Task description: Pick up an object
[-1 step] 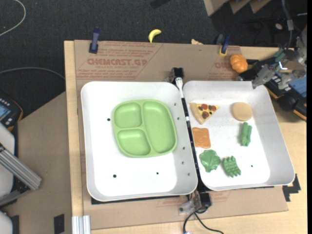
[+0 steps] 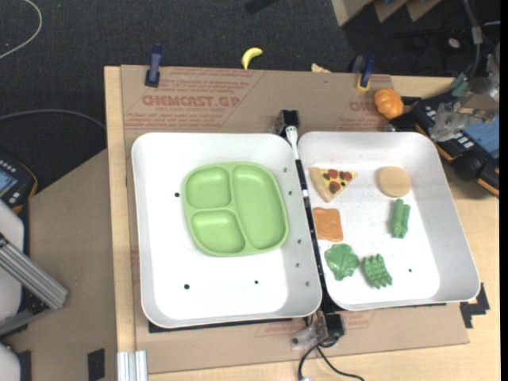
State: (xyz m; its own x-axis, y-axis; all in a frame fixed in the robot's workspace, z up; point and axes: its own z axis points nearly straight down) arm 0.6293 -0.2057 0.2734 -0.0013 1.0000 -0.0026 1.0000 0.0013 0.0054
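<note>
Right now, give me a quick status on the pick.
Nothing picked yet. Pizza slice, cookie and green toys lie in right bin. Green tray in left bin.

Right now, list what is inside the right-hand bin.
The right bin holds six toy foods lying apart: a pizza slice, a round tan biscuit, an orange slab and three green pieces. Nothing is stacked or covered.
</note>
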